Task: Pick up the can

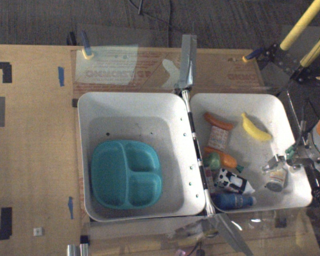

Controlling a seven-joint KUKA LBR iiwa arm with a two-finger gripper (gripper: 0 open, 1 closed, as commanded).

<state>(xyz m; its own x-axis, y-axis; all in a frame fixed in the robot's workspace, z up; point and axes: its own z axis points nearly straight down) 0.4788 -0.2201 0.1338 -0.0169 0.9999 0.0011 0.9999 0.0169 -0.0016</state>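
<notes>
End effector (282, 163) hangs just above can (276, 179) in right bin (229, 103) (grip state: we cannot tell). We should descend centred, close squarely across can.

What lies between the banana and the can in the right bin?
In the camera view, only bare white bin floor lies between the banana and the can.

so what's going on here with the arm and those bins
A robot arm reaches in from the right over the right-hand bin, its gripper just above a small can lying near the bin's right side. The can rests on the bin floor, not lifted. The same bin holds a banana, a sausage and a blue bottle. The left bin holds a teal divided plate.
</notes>
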